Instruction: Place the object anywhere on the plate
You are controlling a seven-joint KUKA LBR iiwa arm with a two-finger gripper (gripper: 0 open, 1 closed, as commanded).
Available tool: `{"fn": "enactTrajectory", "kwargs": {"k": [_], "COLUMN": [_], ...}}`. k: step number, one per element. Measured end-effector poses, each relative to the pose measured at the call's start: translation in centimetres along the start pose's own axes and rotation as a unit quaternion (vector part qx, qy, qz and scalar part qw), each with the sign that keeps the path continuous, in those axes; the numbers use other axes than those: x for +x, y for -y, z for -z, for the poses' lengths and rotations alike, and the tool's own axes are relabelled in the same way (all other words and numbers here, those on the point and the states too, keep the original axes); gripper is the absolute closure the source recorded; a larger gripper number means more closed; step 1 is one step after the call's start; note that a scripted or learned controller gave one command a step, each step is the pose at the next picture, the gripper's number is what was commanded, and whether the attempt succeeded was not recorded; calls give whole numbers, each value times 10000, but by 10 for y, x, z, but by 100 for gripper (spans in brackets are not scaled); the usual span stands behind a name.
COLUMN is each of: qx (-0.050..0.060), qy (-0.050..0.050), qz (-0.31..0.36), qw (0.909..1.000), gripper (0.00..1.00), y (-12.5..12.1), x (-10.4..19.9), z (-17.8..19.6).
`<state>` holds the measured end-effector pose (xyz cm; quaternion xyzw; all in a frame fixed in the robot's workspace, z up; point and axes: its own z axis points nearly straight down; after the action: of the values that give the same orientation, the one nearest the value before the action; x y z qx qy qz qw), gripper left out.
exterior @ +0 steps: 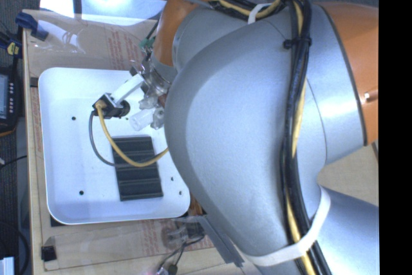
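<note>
While arm (257, 125) blocks right side, dark ridged block (137, 168) lies in bin (58, 138).

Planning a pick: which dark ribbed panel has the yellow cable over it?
The upper panel, nearer the hand; the yellow cable misses the lower panel.

The grey arm (257, 138) blocks everything from twelve round to six o'clock, covering the right side of the white bin (58, 138). The bin floor lies bare toward nine and seven o'clock. Near its middle a dark ribbed slab (137, 167) lies flat, with a yellow cable (122, 154) looping across it.
</note>
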<state>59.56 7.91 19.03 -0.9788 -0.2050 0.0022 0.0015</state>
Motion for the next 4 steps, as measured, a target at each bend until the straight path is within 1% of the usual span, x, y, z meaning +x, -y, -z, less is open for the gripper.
{"fn": "enactTrajectory", "kwargs": {"k": [1, 2, 3, 4], "qx": [1, -19, -13, -9], "qy": [-3, -27, 7, -2], "qz": [255, -841, -1034, -995], "qw": [9997, 9965, 9946, 9950], "gripper": [100, 100, 100, 100], "y": [4, -35, 19, 142], "x": [47, 20, 62, 27], "z": [-69, 84, -100, -99]}}
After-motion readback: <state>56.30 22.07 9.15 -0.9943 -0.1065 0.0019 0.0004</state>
